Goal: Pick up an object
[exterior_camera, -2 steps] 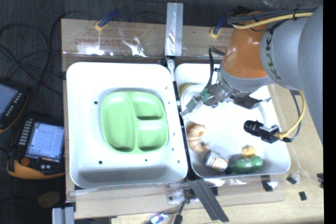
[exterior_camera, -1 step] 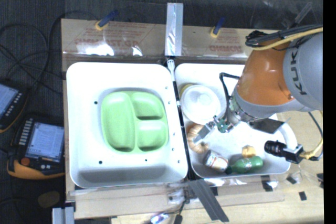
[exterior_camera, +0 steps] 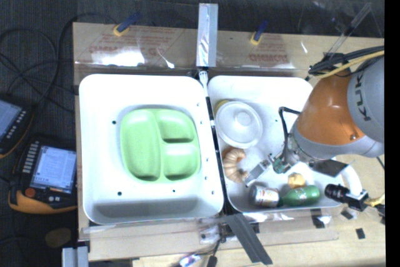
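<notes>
A glossy green vegetable-shaped toy lies in the right bin.

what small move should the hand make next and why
Probably a short descent onto the nearest item. The hand sits low in the right white bin, above the small metal can, with the yellow piece and green vegetable-shaped toy beside it. Nothing is visibly between its fingers.
</notes>
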